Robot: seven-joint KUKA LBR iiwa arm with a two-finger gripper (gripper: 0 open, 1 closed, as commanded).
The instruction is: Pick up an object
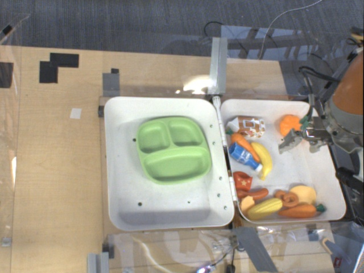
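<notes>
While upright, banana (263,158) runs near-vertical — tilted.

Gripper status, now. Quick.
Gripper: in the right bin, beside the orange toy, with nothing seen held. Open or closed cannot be told.

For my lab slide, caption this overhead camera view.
Grey robot arm's gripper hovers by a round orange toy fruit in the right white bin; a green divided plastic plate sits in the left white bin.
</notes>
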